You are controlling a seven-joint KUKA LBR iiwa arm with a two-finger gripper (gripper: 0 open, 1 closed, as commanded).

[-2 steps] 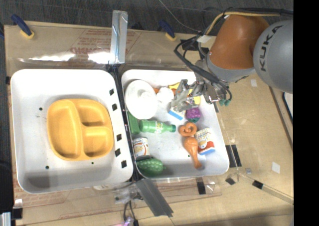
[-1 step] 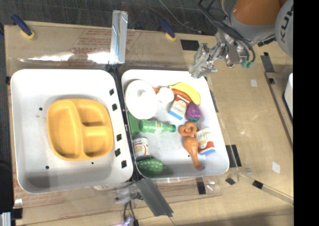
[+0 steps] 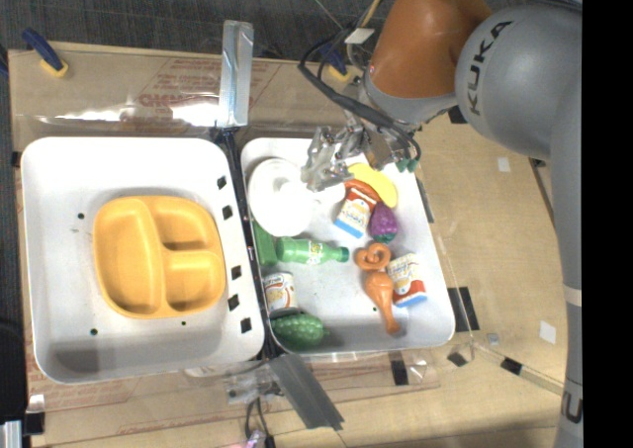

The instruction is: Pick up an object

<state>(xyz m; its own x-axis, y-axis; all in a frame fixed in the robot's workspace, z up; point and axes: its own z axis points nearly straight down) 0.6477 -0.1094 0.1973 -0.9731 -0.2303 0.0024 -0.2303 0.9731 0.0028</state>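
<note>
Just below pincer (image 3: 331, 161): white plate (image 3: 280, 199) in rt bin (image 3: 442, 298), touching.

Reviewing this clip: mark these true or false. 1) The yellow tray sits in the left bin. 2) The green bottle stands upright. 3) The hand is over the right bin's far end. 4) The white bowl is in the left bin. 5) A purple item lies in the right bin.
1) The yellow tray sits in the left bin: true.
2) The green bottle stands upright: false, it lies on its side.
3) The hand is over the right bin's far end: true.
4) The white bowl is in the left bin: false, it is in the right bin.
5) A purple item lies in the right bin: true.
</note>
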